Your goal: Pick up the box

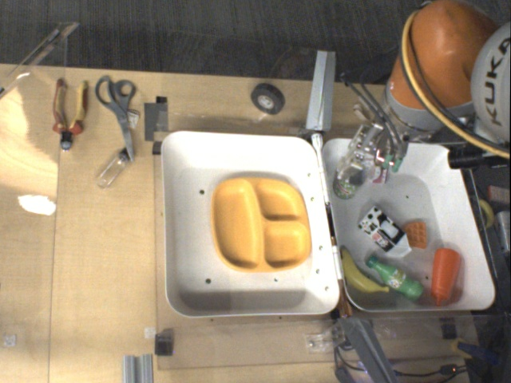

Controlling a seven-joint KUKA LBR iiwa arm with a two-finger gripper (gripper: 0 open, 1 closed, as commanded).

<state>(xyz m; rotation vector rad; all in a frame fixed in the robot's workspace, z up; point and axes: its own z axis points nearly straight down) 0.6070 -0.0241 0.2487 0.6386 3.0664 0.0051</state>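
Gripper (369,152): positioned over the rear left part of the right bin (447,162), under the orange band of the arm (439,54). Whether it is spread or closed cannot be told from this view; nothing is seen held in it.

Box (381,228): lying on the floor of the right bin, nearer the front than the gripper and apart from it. Small, rectangular, white with black printed patches; looks like card, flat faces, crisp edges.

Progress: judged not yet started in effect. The box has not been lifted or grasped; approach, grip and lift all remain.

Neighbouring items in the right bin: a small orange ridged block (416,234) just beside the box; a green bottle (394,276), glossy, lying on its side; a banana (355,274), smooth and curved, along the left wall; a carrot (445,276), tapered, matt orange.

Left bin (184,214): holds a yellow tray (259,222), moulded plastic with rounded compartments.

Bench (80,254): light wood, bearing scissors (120,110), pliers (68,110) and a tape roll (267,98).
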